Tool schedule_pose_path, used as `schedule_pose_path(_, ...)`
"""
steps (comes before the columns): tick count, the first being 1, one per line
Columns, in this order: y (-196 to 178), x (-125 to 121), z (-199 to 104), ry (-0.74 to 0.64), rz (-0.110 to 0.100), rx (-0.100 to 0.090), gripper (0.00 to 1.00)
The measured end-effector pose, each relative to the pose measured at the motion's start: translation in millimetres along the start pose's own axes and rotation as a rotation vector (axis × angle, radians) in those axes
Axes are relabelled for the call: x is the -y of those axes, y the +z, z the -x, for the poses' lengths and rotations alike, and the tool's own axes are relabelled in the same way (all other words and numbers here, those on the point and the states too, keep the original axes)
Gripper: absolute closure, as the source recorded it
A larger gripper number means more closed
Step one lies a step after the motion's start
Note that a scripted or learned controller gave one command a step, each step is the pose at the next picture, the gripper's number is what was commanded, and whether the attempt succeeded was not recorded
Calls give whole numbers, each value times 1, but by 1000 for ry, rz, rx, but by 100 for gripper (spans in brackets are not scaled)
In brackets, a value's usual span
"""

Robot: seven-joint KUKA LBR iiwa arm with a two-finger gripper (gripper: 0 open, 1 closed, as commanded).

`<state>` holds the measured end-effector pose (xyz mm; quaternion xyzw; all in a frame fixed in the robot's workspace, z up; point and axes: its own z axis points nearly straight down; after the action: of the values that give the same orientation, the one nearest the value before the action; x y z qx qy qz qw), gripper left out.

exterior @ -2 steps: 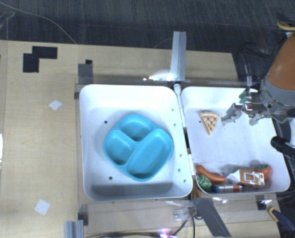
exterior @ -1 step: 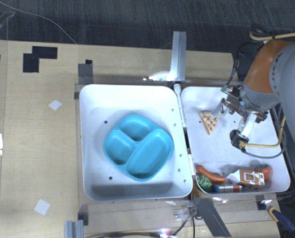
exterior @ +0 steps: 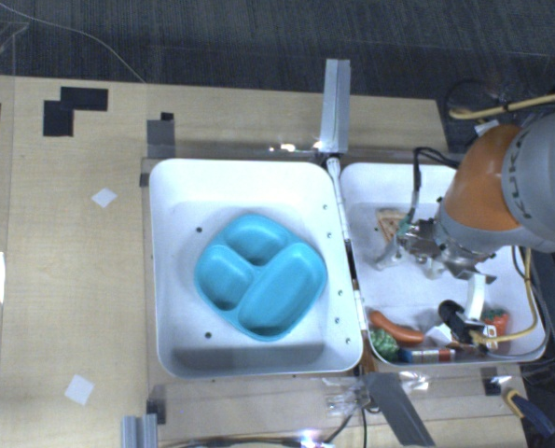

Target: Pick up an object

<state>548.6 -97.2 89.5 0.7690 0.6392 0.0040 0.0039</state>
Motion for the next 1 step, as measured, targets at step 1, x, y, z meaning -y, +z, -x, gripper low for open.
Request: schedule_pose_path(1,-2,-85,-25,-221,-5,0,0)
